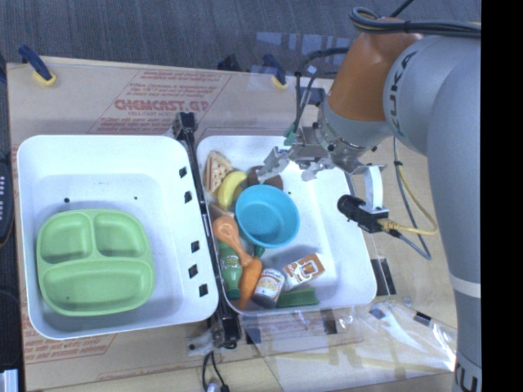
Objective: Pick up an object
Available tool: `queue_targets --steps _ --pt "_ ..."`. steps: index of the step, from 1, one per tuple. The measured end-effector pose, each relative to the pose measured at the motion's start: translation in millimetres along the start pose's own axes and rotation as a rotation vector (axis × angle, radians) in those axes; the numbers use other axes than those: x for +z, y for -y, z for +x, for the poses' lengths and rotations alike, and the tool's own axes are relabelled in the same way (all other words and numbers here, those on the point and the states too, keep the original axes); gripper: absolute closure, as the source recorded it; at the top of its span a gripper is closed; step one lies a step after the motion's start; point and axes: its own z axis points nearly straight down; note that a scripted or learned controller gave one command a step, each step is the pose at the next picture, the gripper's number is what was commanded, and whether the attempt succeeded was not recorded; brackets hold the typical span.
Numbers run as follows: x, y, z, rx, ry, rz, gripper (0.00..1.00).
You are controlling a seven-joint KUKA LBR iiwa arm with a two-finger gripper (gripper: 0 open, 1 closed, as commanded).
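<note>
My gripper (pixel 294 165) hangs over the far part of the right bin (pixel 351 251), just beyond the blue bowl (pixel 267 215). Its fingers (pixel 274 161) stand open with nothing between them. A small dark brown thing (pixel 266 175) lies under the left finger, next to a yellow banana (pixel 231 188) and a tan waffle piece (pixel 216 170). Nearer the front lie an orange spoon (pixel 230 233), a carrot (pixel 251 280), a small jar (pixel 269 287), an orange carton (pixel 305 269) and a green vegetable (pixel 297 298).
The left bin (pixel 98 158) holds a green divided plate (pixel 96 261). A black divider with clips (pixel 196 211) runs between the bins. The grey arm with its orange band (pixel 372 64) and cables fills the upper right.
</note>
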Motion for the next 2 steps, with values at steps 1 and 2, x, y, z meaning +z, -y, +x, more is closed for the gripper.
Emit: queue_targets --steps 1,2 --pt "133 -9 7 -0.125 0.003 0.001 0.0" --pt "131 -64 12 -0.337 0.004 0.008 0.0"
